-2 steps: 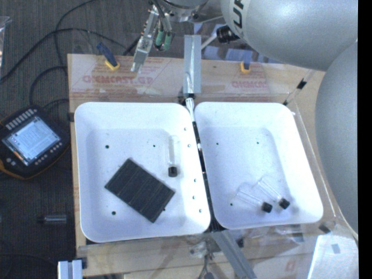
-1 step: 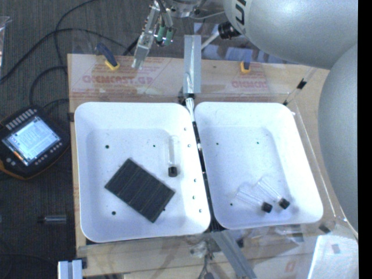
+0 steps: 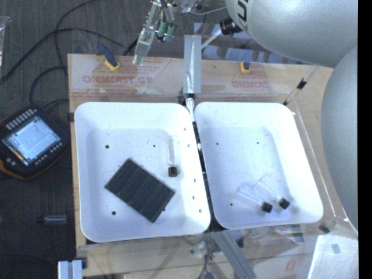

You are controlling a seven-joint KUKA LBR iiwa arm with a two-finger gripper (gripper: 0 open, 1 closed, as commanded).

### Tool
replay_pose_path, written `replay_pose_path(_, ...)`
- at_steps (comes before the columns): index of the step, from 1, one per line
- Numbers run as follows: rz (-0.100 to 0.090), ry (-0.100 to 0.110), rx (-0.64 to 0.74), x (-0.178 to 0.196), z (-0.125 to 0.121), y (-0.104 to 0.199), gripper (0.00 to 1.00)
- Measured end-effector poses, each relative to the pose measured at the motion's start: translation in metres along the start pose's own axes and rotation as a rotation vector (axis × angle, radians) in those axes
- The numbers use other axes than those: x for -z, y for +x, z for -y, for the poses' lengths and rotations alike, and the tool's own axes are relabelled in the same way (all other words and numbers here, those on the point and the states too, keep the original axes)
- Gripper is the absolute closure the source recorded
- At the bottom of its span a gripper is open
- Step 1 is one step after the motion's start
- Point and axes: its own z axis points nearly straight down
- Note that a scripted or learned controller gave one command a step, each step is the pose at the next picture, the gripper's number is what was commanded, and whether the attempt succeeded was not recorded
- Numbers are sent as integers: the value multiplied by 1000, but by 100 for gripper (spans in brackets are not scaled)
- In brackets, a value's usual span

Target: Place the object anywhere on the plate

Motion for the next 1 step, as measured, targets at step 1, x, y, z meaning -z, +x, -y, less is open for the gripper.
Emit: replay_pose_path(1, 4, -1, -1, 10, -1, -1, 100)
